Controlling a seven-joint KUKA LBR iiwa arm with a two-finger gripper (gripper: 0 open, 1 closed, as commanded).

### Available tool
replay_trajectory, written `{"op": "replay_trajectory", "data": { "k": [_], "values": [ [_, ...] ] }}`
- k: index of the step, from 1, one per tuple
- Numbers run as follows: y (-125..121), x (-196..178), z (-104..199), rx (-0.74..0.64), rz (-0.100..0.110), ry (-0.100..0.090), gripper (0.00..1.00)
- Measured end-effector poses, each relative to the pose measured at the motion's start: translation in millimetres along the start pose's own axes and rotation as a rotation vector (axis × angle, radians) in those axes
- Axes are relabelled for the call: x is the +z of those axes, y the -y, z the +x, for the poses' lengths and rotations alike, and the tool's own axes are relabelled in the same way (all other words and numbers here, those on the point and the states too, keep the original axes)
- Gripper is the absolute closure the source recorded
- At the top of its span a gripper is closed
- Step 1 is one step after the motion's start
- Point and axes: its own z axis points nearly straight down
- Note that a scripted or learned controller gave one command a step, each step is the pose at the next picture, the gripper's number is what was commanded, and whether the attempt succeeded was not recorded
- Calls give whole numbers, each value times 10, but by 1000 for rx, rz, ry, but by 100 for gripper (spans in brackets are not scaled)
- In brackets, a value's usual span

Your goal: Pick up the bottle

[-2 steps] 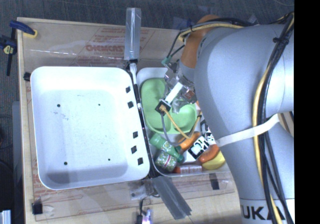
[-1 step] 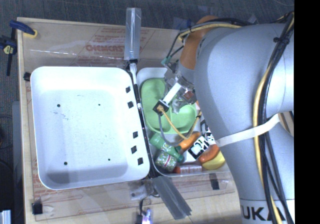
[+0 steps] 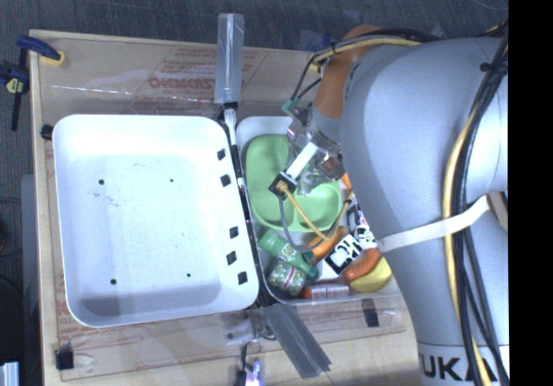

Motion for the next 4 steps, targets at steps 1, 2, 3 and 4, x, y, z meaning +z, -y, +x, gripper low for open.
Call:
{"op": "replay_trajectory", "data": {
  "k": [1, 2, 3, 4],
  "values": [
    [-386, 87, -150, 39, 39, -25, 100],
    [43, 63, 90, 383, -16, -29, 100],
    [253, -1547, 214, 345, -5, -64, 100],
    [969, -1387, 629, 303, -7, -61, 100]
  ]
}}
